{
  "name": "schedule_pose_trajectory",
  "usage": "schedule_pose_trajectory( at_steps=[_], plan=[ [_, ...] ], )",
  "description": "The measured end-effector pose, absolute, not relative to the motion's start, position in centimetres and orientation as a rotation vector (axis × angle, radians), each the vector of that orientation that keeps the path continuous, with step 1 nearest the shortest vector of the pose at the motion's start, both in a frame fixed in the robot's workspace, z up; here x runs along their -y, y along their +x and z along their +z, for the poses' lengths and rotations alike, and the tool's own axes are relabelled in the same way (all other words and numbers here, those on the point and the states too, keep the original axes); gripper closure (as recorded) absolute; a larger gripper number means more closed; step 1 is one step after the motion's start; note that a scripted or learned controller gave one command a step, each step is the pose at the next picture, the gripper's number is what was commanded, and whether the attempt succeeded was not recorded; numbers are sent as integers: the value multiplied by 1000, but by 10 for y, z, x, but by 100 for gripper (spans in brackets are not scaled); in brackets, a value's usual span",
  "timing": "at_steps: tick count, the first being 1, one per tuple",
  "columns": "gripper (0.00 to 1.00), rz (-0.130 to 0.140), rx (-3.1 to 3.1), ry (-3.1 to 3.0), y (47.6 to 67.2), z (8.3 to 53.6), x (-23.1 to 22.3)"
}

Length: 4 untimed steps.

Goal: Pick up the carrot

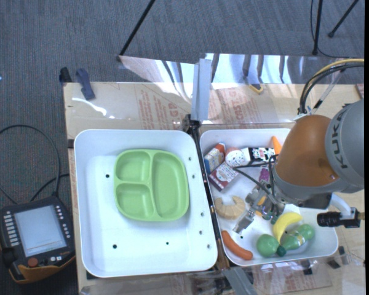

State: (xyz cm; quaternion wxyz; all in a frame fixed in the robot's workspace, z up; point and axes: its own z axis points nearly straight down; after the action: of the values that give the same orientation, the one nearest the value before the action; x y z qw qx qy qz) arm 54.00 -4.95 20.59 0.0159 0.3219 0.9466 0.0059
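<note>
The camera view looks down on a tabletop (141,103) that carries two white bins side by side. The left bin (98,238) holds a green divided plate (152,184) with three compartments, lying flat near the middle of this bin.

The right bin (329,244) is full of toy food. The carrot (275,144), small and orange, lies near the far wall of this bin, just beside the orange band of the arm (304,152), and a part of it may be hidden by the arm. Near it there is a small bottle with a red cap (214,157), a white and black item (249,157) and a dark red packet (223,176). More to the front lie a beige piece of bread (229,207), a sausage (238,246), a yellow banana (285,222) and a green pear (267,244).

The arm comes in from the right and covers much of this bin. The claw (253,211) hangs low over the middle of the bin, between the bread and the banana, well apart from the carrot. I cannot tell how far it is open, and nothing is seen in its grip.

A teach pendant (34,235) lies on the floor at the left.
</note>
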Motion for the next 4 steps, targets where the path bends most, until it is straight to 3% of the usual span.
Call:
schedule_pose_trajectory(
  at_steps=[1, 2, 3, 4],
  plan=[
    [0, -1, -2990, 975, 541, 95, 92],
    [0, 1, -2959, 1058, 518, 87, 88],
    [0, 4, -3054, 768, 510, 86, 123],
    [100, 3, -3094, 553, 529, 88, 156]
  ],
)
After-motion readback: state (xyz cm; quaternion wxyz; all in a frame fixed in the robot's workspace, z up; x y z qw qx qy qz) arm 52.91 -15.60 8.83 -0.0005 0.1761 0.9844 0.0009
